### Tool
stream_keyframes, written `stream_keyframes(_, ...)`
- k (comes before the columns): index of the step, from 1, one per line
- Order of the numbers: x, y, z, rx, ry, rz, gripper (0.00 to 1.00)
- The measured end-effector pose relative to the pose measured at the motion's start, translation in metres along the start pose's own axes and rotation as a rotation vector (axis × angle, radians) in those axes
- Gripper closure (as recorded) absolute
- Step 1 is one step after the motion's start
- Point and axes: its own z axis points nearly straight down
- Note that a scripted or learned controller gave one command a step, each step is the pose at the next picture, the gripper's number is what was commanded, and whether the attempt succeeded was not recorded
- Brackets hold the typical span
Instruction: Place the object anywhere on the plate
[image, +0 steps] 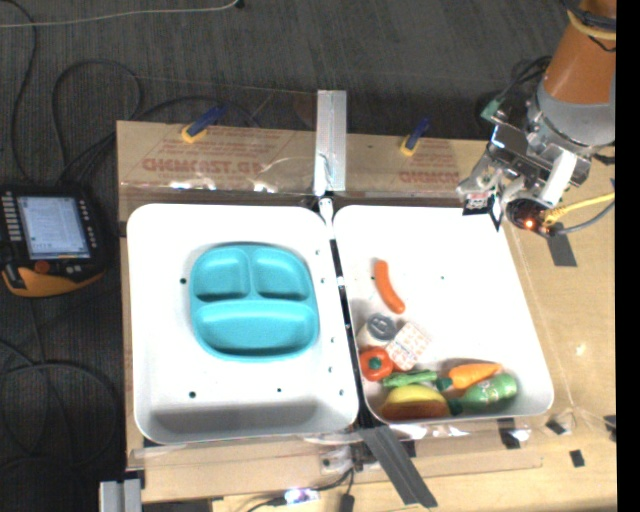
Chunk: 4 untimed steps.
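The gripper (497, 200) hovers above the right bin's (500, 300) far right corner; I cannot tell its state. Toy food sits heaped along that bin's near edge, an orange piece (389, 285) apart and easiest to reach. The blue plate (254, 300) waits in the left bin (160, 390).

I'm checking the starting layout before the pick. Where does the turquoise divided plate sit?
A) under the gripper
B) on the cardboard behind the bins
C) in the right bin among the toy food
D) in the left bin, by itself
D: the turquoise divided plate lies in the left bin, while the toy food, such as the orange chili pepper, lies in the right bin.
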Motion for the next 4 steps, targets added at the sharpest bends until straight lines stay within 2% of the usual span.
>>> stream_keyframes(1, 0.031, -0.065, 0.136, 0.001, 0.001, 0.110, 1.00)
stream_keyframes(2, 0.096, -0.065, 0.084, -0.001, 0.002, -0.037, 1.00)
stream_keyframes(3, 0.150, -0.106, 0.080, -0.002, 0.000, -0.187, 1.00)
stream_keyframes(4, 0.150, -0.106, 0.080, -0.001, 0.000, -0.187, 0.00)
